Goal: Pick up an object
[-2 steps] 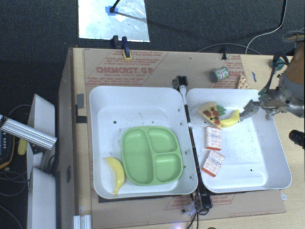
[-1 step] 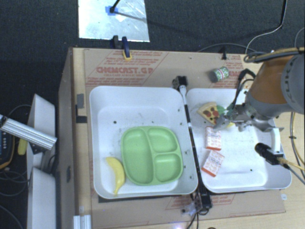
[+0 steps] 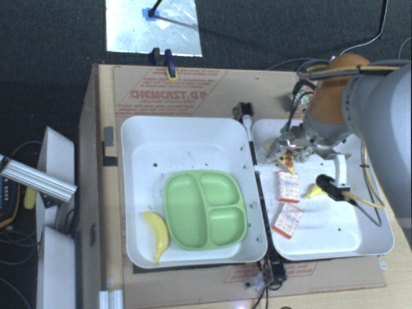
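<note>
Packets are your best bet. Two lie in the right bin (image 3: pixel 338 232): the far packet (image 3: pixel 288 187), just on the near side of the gripper (image 3: pixel 287 150), and the near packet (image 3: pixel 288 219), close to the bin's left wall. The gripper sits low over the bin's far-left part, and you cannot tell from this view whether it is open or closed. Centre it over the far packet and descend straight. The packet looks flat and thin, so pinch across its narrow width, close to the floor. Leave the banana (image 3: pixel 158 234) and the green plate (image 3: pixel 193 198) in the left bin (image 3: pixel 193 140) alone.
</note>
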You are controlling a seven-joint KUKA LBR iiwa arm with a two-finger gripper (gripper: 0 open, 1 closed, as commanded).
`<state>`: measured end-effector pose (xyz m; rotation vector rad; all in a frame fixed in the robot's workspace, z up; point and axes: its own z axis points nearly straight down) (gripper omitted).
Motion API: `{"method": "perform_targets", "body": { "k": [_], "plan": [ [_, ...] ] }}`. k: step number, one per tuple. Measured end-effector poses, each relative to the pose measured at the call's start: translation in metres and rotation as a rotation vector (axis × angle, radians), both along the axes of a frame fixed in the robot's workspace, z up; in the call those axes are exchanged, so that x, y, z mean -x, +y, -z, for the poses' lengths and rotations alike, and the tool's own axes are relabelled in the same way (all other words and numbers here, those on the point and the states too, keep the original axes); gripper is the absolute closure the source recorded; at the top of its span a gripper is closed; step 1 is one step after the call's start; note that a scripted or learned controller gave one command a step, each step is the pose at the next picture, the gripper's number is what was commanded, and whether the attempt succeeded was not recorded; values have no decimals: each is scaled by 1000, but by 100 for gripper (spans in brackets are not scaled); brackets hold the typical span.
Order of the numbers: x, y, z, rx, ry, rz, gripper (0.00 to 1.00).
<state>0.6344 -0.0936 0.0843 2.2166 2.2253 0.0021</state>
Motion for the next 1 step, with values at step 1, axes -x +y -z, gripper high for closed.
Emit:
{"method": "perform_targets", "body": {
  "k": [1],
  "plan": [
    [-1, 0, -11, 0, -2, -2, 100]
  ]
}}
